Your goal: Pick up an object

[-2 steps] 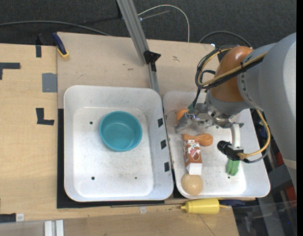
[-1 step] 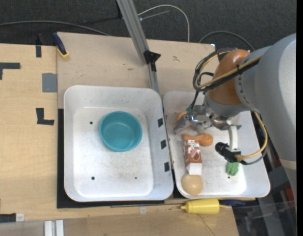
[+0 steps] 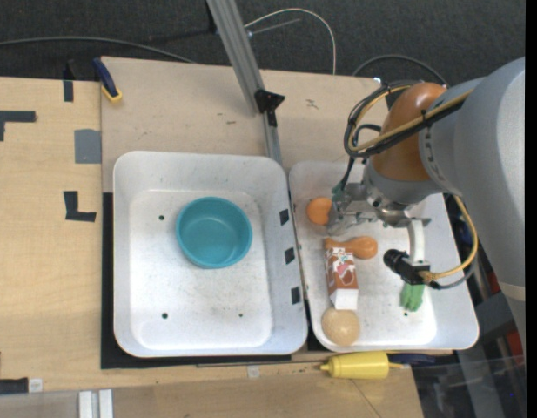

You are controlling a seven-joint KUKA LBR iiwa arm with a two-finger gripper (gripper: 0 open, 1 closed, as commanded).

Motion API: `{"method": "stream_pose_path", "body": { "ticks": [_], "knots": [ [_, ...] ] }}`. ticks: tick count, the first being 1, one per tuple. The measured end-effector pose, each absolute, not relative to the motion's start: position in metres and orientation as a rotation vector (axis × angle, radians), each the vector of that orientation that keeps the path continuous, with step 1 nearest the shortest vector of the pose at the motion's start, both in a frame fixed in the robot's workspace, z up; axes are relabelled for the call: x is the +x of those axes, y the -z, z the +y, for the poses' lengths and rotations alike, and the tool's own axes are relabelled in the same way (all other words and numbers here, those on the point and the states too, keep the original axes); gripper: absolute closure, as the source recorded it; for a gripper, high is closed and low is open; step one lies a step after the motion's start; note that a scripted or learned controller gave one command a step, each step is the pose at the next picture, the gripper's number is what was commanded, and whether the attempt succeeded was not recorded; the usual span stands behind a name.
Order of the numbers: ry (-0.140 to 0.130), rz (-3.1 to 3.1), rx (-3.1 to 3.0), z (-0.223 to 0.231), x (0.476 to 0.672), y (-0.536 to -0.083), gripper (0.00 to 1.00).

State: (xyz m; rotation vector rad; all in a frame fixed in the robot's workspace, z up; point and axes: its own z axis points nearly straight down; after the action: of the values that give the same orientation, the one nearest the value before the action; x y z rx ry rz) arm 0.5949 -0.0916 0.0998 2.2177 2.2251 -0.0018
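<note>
My gripper (image 3: 342,213) hangs low over the upper left of the right bin (image 3: 455,320). An orange ball (image 3: 318,211) lies right beside it on its left. Just below sits an orange pear-shaped piece (image 3: 362,247). A small red and white carton (image 3: 342,277) lies under that, with a tan round object (image 3: 341,326) at the bin's front. A green object (image 3: 412,296) lies to the right, near a black part of the arm (image 3: 399,262). The arm's grey body hides the bin's right back part.
The left bin (image 3: 137,320) holds a teal bowl (image 3: 215,231). A yellow bottle (image 3: 359,366) lies on the bench in front of the right bin. A grey metal pole (image 3: 242,50) slants down to the bins' back edge. Cables loop behind the arm.
</note>
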Motion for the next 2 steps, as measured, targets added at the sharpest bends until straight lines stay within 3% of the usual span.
{"method": "stream_pose_path", "body": {
  "ticks": [2],
  "knots": [
    [-0.003,2.221,2.218,-0.099,0.601,-0.199,1.0]
  ]
}}
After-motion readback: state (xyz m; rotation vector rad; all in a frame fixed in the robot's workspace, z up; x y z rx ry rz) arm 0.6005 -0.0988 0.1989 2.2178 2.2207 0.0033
